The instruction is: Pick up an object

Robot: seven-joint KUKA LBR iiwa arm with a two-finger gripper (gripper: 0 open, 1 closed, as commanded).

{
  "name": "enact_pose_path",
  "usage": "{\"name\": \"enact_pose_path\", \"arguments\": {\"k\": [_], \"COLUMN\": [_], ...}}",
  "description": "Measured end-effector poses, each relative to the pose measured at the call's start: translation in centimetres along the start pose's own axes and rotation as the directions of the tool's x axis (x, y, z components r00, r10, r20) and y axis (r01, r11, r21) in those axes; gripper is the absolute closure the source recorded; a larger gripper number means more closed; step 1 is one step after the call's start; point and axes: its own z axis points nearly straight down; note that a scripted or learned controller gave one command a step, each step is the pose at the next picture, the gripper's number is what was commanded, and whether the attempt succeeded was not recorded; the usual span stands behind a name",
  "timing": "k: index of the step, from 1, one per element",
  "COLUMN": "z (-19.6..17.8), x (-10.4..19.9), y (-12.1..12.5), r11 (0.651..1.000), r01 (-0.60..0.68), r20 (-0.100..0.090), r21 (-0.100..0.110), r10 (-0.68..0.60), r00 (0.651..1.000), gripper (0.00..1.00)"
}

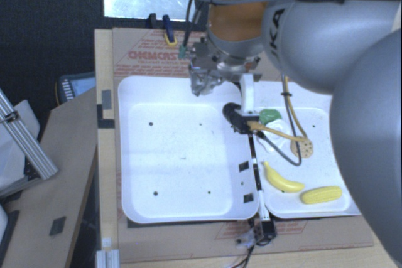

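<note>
Four small toys sit in the shallow white plastic bin (336, 150) on the view's right: a curved yellow plastic banana (282, 180), a yellow corn cob (321, 195) just beside it, and a tan dotted block (304, 147) and green piece (270, 115) farther back. The grey robot arm (326, 28) holds its jaws over the far rim of the other white bin (176, 160); whether they are apart or together cannot be told. The banana looks light, stiff and smooth, so it is best gripped across its middle.

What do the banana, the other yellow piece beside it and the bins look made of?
The banana looks like moulded plastic, smooth and evenly yellow with a slight sheen. The yellow piece is probably plastic too, duller and faintly ribbed like toy corn; too small to be sure. The bins look like glossy white plastic with rounded formed rims.
</note>
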Motion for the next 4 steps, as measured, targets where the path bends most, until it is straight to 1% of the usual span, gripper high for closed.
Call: {"name": "enact_pose_path", "arguments": {"k": [1,2,3,4], "z": [-14.9,-7.1,-9.4,-11.3], "x": [-4.7,-0.1,2.1,-4.8], "y": [-2.8,1.6,-4.0,-12.1], "r11": [1.0,1.0,1.0,1.0], "r01": [-0.009,-0.001,0.001,-0.011], "r20": [-0.003,0.001,-0.002,0.0], "r21": [-0.018,0.001,-0.003,-0.002], "r10": [0.009,0.001,-0.001,0.011], "r00": [1.0,1.0,1.0,1.0], "gripper": [1.0,1.0,1.0,1.0]}}
